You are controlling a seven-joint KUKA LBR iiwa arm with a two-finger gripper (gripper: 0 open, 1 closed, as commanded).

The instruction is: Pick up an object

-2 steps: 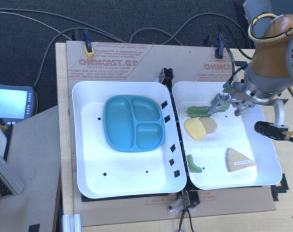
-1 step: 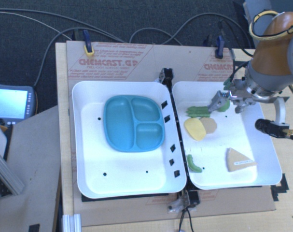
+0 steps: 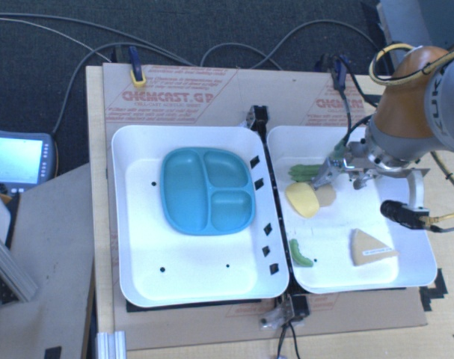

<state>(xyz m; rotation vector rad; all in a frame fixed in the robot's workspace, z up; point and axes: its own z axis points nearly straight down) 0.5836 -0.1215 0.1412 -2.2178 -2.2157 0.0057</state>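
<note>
Bench bins point(image 3: 129, 200) — blue tray point(image 3: 208, 191) leftward

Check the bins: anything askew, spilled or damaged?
Nothing stands out. The blue divided tray lies flat in the left bin; the yellow piece, green bits and tan wedge lie loose in the right bin.

Divided tray point(image 3: 208, 191) in left bin point(image 3: 129, 200); wedge point(image 3: 371, 247) in right bin point(image 3: 406, 275).

Glossy plastic tray point(image 3: 208, 191) (smooth) — white bins point(image 3: 189, 275)
</note>
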